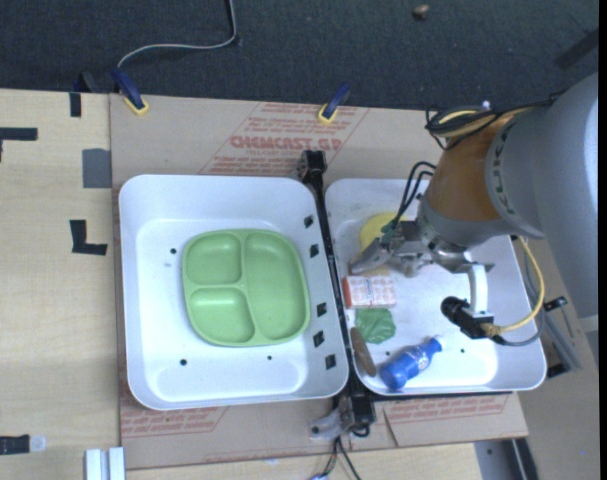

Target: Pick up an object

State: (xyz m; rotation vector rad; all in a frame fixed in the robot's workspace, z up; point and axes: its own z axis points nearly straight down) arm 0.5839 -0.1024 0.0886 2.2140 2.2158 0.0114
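My gripper (pixel 375 259) hangs low over the left part of the right bin (pixel 503 368), its fingers spread open with nothing between them. Just below it lies a small orange-and-white box (pixel 369 291). A yellow object (pixel 376 230) shows behind the gripper, partly hidden by it. Nearer the front lie a green crumpled piece (pixel 375 324), a blue bottle (pixel 410 362) and a brown stick-like thing (pixel 361 352) along the bin's left wall.
The left bin (pixel 148 268) holds a light green divided plate (pixel 246 286). A black clamp strip (pixel 323 258) runs between the two bins. Cables (pixel 513 318) loop off the wrist over the right bin's right side.
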